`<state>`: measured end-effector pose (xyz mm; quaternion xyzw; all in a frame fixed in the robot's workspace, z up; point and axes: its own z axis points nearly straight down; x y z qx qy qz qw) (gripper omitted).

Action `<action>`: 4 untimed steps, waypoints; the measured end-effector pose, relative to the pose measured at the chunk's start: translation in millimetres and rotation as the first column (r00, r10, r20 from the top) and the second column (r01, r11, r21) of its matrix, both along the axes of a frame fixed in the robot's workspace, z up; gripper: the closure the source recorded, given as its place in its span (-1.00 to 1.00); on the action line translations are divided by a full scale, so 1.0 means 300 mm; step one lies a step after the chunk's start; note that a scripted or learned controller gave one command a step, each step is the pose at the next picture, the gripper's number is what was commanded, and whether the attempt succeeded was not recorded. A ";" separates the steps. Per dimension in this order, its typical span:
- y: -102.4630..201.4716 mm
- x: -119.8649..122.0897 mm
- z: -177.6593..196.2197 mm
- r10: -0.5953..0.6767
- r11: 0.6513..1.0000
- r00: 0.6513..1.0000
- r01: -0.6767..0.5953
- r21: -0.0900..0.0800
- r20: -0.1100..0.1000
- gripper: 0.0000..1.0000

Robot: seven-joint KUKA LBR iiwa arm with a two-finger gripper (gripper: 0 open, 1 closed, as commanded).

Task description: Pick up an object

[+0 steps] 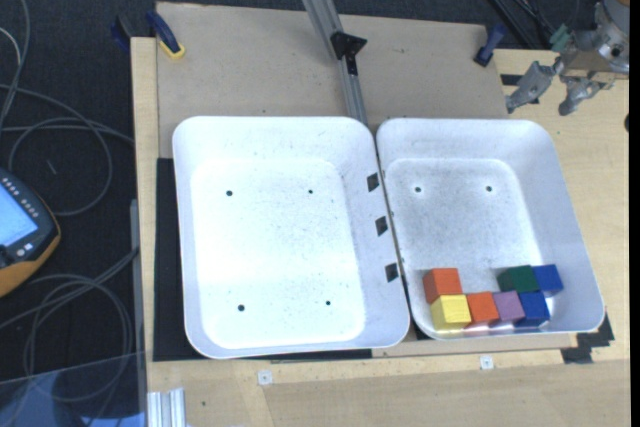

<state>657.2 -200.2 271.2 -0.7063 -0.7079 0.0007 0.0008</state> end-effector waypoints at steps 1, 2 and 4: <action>-0.004 -0.045 -0.223 -0.002 1.000 1.000 0.002 0.002 -0.006 -1.00; -0.049 0.063 -0.574 -0.001 1.000 1.000 0.001 0.006 -0.007 -1.00; 0.010 0.057 -0.116 -0.001 1.000 1.000 0.001 -0.002 0.006 -1.00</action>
